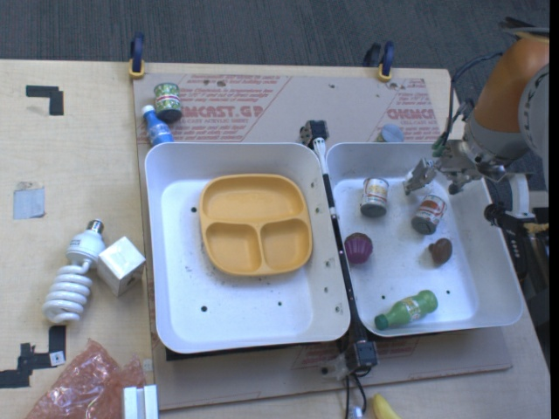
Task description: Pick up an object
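Hand: the hand hangs over the upper right part of the right bin; whether it is spread or pressed together cannot be told.
Arm: grey with an orange band, reaching in from the right.
Nearest thing: a tilted can lies just below the hand; contact cannot be told.
Right bin, other things: 1 upright can left of the hand, a purple round thing near the left wall, a brown lump below the tilted can, a green bottle lying near the front wall.
Left bin: the left bin carries a yellow tray with 3 compartments.
Table: a spiral bulb and a white cube lie left of the bins.
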